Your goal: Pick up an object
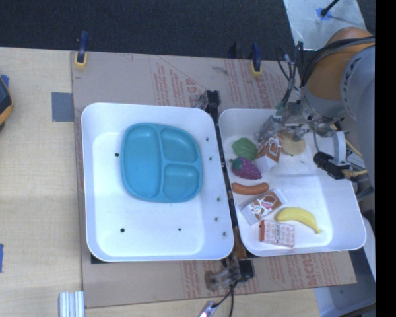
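Arm enters from 3 o'clock, orange band showing at the upper right. Jaws (279,132) are down in the right bin (346,233), at its 12 o'clock end, right against a small brown-and-white packet (272,150) and a pale round item (293,144). Metal and packet overlap here; cannot tell how far the jaws stand open, nor whether anything sits between them.

Candidate objects, all in the right bin: green piece (245,148) at about 10 o'clock, purple grapes (247,168) just below it, sausage (250,189) near centre-left, a white packet (262,207) below that, banana (299,218) toward 5 o'clock, and a red-printed carton (277,233) at 6 o'clock. Left bin (105,243) holds a blue divided plate (162,162). Both bins sit on cardboard on the desk (26,197).

Step in hand, by my reading: the reach-and-grasp at the packet cluster. Lift not yet evident. Next move calls for a firm close on one item, then a straight rise clear of the bin wall. The neighbours are crowded, so a two-item pinch or a slip is likely.
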Available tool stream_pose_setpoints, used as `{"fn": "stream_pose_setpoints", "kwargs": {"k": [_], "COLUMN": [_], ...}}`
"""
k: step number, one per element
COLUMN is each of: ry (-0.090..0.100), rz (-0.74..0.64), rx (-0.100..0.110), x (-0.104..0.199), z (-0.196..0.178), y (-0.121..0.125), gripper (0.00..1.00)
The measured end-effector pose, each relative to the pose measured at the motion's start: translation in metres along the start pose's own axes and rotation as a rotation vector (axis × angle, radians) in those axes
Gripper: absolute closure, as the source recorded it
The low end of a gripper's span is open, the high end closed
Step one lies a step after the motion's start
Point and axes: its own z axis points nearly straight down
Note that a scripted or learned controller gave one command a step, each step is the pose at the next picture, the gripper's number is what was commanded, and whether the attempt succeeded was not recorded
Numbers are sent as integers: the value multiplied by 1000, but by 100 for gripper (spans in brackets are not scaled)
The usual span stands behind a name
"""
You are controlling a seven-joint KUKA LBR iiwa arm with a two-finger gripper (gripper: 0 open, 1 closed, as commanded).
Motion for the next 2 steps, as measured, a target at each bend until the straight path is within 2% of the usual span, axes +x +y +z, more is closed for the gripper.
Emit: {"fn": "stream_pose_setpoints", "kwargs": {"k": [1,2], "ry": [1,-2], "rz": [3,-1], "rx": [4,3], "x": [-23,-24], "z": [1,-10], "y": [-1,0], "gripper": [0,100]}}
